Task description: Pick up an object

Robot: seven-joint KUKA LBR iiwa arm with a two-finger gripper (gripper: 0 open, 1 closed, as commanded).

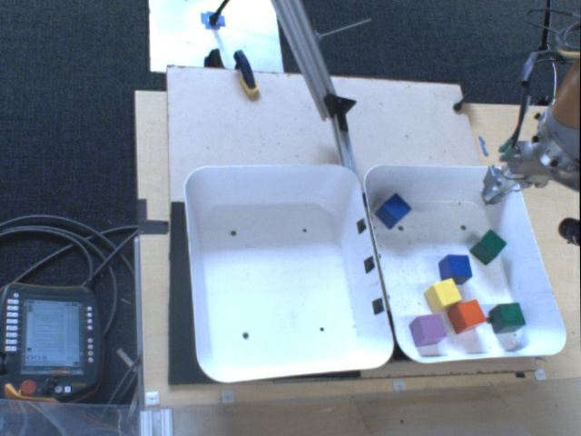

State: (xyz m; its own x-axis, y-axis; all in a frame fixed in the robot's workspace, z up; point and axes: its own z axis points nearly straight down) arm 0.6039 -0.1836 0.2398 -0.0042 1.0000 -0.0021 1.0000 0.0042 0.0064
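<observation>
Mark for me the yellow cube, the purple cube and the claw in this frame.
yellow cube [443,293]: camera view, middle of its top face.
purple cube [427,329]: camera view, middle of its top face.
claw [493,192]: camera view, at its tip over the right bin's far right rim.

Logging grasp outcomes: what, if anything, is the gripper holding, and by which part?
Nothing: the two-finger gripper hovers at the right white bin's far rim with no block between its fingers.

The arm reaches in from the right, its hand [495,187] seemingly pointed down and holding nothing.
</observation>
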